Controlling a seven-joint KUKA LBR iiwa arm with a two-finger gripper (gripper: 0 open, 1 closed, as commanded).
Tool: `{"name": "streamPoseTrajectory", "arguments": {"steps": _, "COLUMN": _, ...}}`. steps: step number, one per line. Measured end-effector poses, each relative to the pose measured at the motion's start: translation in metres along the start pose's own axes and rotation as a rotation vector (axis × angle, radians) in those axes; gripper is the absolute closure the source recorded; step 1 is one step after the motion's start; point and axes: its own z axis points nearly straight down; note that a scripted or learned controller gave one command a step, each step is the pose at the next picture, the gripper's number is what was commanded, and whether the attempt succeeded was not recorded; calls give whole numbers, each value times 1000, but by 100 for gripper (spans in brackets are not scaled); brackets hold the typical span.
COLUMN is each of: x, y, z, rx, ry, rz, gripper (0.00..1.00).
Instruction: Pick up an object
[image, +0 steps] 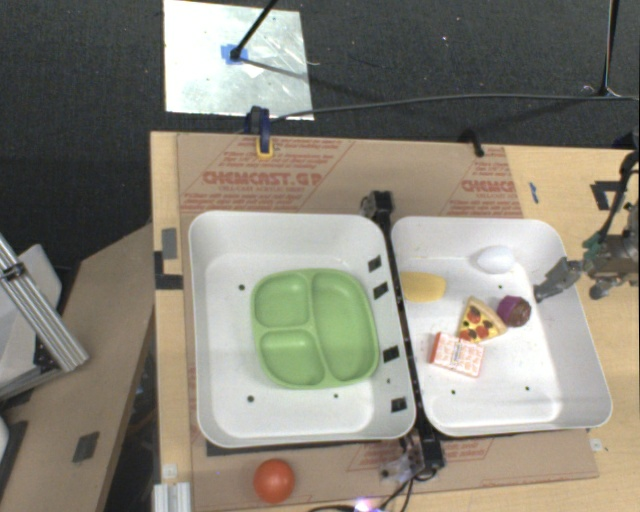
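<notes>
Since nothing sits between the fingers, the pick looks barely begun in the camera view: the gripper (556, 280) hangs at the three o'clock rim of the right bin (575, 385), its grey tip poking in over the wall, and I cannot tell whether the claw is apart or together. Every candidate lies loose on that bin's floor. A white egg-shaped object (494, 260) rests toward twelve o'clock, a yellow piece (423, 288) at nine o'clock, a purple ball (514, 310) nearest the gripper with a pizza slice toy (481, 322) just beside it, and a red-and-white packet (458, 354) toward seven o'clock. Reaching, closing and lifting all remain.

The left bin (215, 300) holds a green divided plate (314, 328). An orange ball (273, 480) lies on the brown board (330, 165), at six o'clock below that bin. The board reads "CHEMCAST GP" in red, once plainly, once partly. The packet's print is too small to read.
</notes>
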Motion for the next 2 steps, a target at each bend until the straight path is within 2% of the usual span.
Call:
{"name": "streamPoseTrajectory", "arguments": {"steps": 1, "x": 1, "y": 2, "z": -6, "rx": -11, "ry": -3, "rz": -4, "gripper": 0}}
{"name": "streamPoseTrajectory", "arguments": {"steps": 2, "x": -3, "y": 12, "z": 40, "rx": -10, "ry": -2, "rz": -2, "gripper": 0}}
